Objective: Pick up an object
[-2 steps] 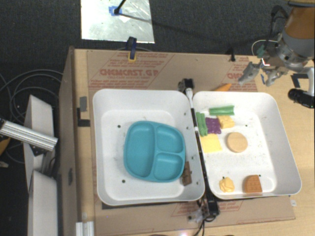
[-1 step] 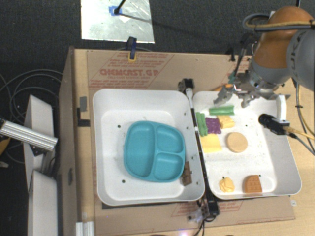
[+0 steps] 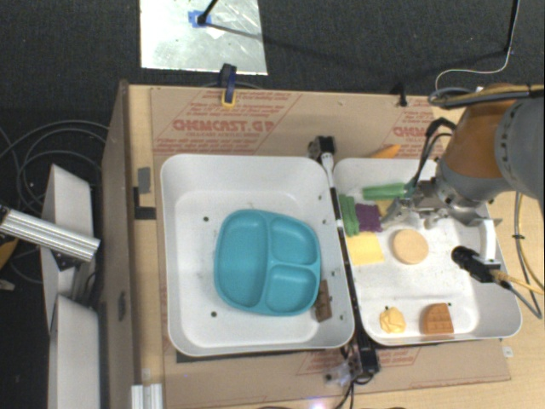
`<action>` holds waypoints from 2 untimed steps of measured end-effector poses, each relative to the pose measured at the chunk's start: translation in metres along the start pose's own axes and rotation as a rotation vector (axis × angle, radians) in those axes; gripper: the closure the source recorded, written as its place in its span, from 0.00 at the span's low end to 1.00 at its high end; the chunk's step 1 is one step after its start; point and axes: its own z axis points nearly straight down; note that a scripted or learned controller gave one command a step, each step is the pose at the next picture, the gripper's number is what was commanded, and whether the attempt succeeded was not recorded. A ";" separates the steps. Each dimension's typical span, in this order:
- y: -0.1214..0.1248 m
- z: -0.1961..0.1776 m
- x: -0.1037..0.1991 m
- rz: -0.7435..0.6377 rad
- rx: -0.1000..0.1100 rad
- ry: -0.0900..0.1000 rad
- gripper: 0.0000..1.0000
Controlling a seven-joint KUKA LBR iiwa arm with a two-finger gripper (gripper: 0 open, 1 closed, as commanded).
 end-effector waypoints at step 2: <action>0.015 0.021 -0.017 0.001 -0.006 -0.001 0.00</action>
